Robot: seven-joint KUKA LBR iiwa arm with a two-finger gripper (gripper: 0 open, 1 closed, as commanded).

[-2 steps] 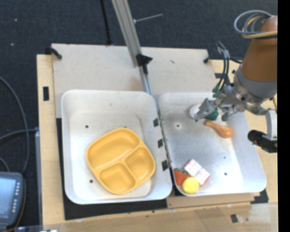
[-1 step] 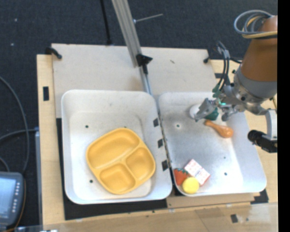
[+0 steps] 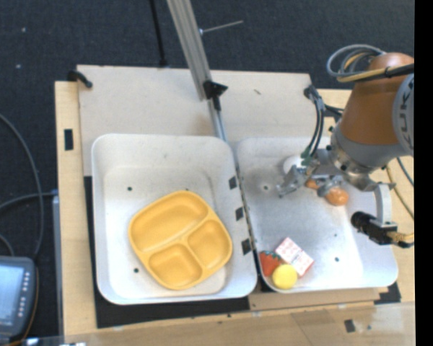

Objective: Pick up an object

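My gripper (image 3: 297,177) hangs low over the back half of the right bin (image 3: 361,262), under the orange-banded wrist. A small orange object (image 3: 337,196) lies on the bin floor just right of it, partly hidden by the wrist. In the bin's front left corner sit a yellow ball (image 3: 285,276), a red object (image 3: 268,262) and a white box with pink squares (image 3: 294,254), all touching. These three lie well in front of the gripper.
The left bin (image 3: 112,164) holds a yellow divided plate (image 3: 179,238). A slanted metal pole (image 3: 191,42) rises from the bench behind the bins. Black cables and a bracket (image 3: 375,228) hang from the arm over the right bin's right side.
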